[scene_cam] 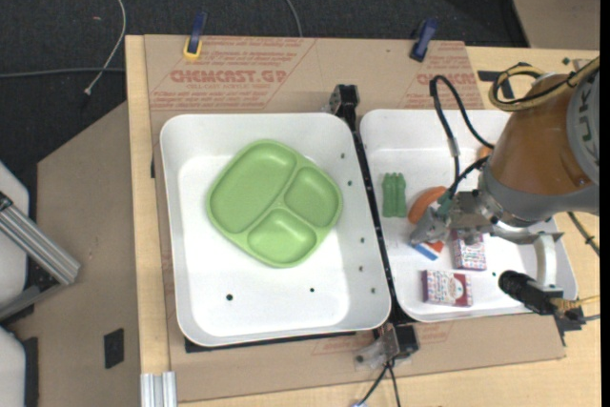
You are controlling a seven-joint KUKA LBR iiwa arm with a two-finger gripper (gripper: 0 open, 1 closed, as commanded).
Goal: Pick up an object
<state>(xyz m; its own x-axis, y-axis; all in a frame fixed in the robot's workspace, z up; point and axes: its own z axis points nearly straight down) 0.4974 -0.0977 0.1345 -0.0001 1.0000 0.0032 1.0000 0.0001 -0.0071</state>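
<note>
Tool (440,222) hovers near cardboard (229,71) printed "CHEMCAST GP".

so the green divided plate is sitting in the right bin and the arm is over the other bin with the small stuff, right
Not quite. The camera view shows the green divided plate lying in the left bin, not the right one. The rest holds: the arm is over the right bin, which holds the small things.

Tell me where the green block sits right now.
The green block lies in the right bin, near that bin's left wall, just left of an orange object and the gripper.
</note>
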